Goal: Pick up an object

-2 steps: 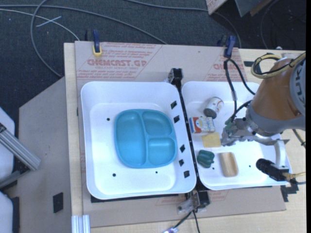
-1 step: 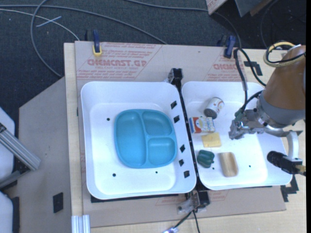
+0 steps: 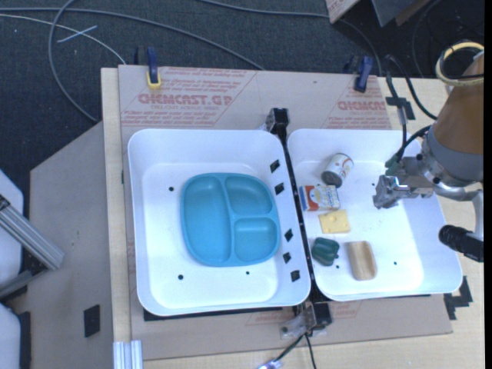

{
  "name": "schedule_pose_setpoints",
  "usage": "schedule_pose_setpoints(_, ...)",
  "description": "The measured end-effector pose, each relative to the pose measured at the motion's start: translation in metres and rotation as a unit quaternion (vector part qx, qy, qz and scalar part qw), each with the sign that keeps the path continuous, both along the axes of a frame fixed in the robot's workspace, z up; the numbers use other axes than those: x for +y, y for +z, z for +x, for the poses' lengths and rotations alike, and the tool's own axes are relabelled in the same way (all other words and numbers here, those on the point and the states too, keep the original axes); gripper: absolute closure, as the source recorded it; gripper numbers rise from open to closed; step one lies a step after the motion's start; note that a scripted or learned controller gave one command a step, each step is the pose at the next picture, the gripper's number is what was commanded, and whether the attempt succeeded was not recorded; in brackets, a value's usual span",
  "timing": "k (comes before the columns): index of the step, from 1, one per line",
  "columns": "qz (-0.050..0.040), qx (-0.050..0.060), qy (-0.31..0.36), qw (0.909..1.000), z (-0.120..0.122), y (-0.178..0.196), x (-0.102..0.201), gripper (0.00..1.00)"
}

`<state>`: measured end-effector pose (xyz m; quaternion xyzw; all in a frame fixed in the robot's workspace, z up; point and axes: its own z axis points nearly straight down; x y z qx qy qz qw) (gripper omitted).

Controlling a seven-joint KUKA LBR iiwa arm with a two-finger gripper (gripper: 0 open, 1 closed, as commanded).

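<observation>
In the right bin [image 3: 415, 271] lie a small tin can [image 3: 337, 168] on its side, a red and white packet [image 3: 320, 198], a yellow cheese slice [image 3: 334, 222], a green pepper [image 3: 325, 250] and a tan bread roll [image 3: 361, 259]. My gripper [image 3: 387, 192] hangs over the right bin's middle, to the right of the can and the packet, with nothing seen between its fingers. The arm comes in from the right edge.
The left bin [image 3: 150, 229] holds a blue divided plate [image 3: 230, 218]. A black divider with clips [image 3: 286, 198] runs between the bins. Clamps [image 3: 152, 66] sit at the board's far edge, and cables lie on the dark floor beyond.
</observation>
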<state>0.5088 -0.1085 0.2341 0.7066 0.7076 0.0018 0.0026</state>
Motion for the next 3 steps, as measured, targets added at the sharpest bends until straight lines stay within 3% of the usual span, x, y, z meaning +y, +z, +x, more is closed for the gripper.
schedule_pose_setpoints(3, 0.0022, 0.004, 0.003, 1.0, -0.013, -0.014, 0.178, 1.0)
